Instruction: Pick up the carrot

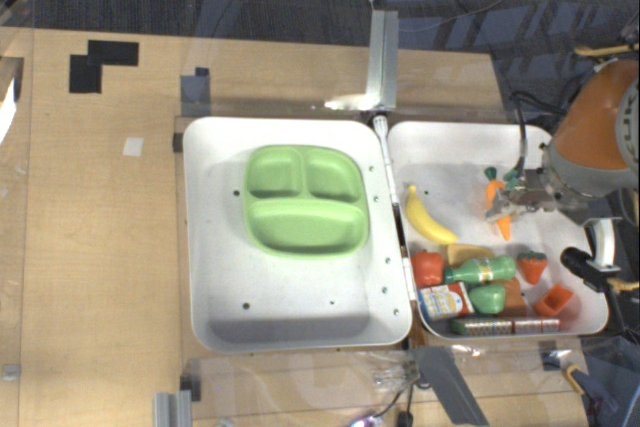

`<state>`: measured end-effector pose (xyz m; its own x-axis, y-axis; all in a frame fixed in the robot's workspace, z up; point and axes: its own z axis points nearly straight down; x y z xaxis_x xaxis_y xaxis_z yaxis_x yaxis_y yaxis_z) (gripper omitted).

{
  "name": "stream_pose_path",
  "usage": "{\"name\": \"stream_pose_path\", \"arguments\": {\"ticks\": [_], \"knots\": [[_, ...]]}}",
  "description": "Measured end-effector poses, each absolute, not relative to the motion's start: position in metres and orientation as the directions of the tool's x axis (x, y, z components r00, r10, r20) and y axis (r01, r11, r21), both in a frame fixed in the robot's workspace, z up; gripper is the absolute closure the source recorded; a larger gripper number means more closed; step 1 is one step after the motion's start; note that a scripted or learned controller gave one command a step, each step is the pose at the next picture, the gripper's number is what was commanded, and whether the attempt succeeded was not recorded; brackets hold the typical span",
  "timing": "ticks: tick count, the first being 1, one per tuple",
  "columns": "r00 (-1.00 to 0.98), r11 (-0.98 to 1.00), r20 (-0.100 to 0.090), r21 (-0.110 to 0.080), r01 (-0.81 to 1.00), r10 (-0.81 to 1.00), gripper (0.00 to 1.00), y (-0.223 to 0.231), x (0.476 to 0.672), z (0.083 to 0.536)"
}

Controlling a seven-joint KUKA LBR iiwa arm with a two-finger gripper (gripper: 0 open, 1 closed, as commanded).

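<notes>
Wooden bench (pixel 90 245) under two white bins side by side. Left bin (pixel 215 295), well away from the gripper, bearing a green divided plate (pixel 305 198). Right bin (pixel 440 150) with the gripper (pixel 510 200) low inside it, fingers closed around an orange carrot (pixel 502 215), green top up beside the fingers. Just left of the gripper, a banana (pixel 428 220). Below it, a green bottle (pixel 482 269), red tomato (pixel 428 267) and other toy foods crowded near the bin's front edge.
</notes>
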<state>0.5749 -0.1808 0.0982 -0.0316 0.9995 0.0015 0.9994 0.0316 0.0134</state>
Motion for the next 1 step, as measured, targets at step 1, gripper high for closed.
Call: {"name": "stream_pose_path", "arguments": {"ticks": [1], "knots": [[0.041, -0.041, 0.0, 0.003, 0.999, 0.999, 1.0, -0.1412, 0.5863, 0.1911]]}}
